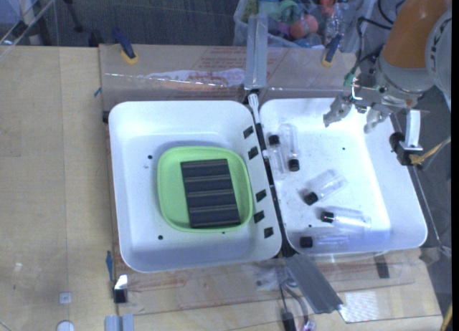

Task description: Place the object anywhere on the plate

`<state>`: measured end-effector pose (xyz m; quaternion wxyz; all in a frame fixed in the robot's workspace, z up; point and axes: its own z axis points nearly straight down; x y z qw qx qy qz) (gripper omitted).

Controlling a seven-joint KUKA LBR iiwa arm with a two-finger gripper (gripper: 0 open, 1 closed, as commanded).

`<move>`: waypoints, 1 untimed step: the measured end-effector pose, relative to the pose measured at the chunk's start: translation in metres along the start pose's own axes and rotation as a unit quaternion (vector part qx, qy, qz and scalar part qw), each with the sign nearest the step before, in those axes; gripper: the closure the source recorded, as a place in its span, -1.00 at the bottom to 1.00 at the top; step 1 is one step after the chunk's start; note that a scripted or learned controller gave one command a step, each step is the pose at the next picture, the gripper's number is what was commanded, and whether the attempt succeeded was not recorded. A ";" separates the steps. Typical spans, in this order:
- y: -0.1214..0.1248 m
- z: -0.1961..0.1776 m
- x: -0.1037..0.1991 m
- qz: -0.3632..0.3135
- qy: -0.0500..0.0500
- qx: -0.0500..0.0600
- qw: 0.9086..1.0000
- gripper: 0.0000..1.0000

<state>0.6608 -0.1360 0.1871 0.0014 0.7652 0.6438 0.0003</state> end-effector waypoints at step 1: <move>0.016 -0.026 -0.058 -0.009 0.000 0.000 1.000 -1.00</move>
